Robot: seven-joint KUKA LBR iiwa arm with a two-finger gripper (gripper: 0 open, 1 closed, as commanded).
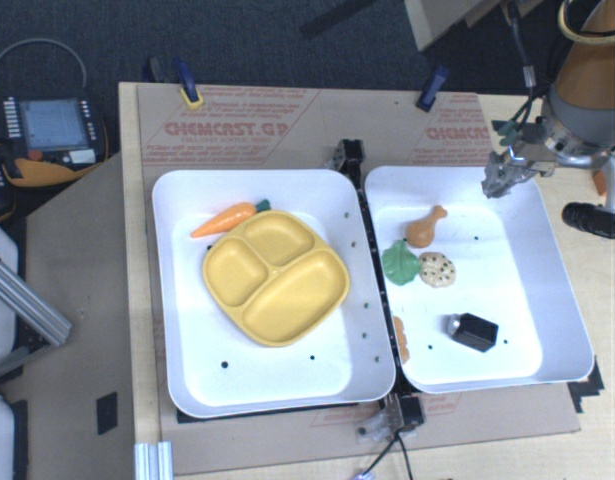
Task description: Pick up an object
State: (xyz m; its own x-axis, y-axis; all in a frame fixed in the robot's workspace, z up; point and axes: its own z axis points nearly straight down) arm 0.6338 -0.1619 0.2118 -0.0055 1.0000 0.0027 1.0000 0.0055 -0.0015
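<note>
Partly hidden at right bin's (557,268) inner wall: small orange piece (399,336). Well apart from black block (473,332), cookie (436,269) and drumstick (425,227): gripper (499,182), over far rim, grip unclear.

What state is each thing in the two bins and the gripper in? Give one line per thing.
yellow plate: flat, nothing in it
carrot: lying beside the plate
drumstick: lying
green toy: touching cookie
black block: lying alone
gripper: over right bin's far corner, nothing visibly held
</note>
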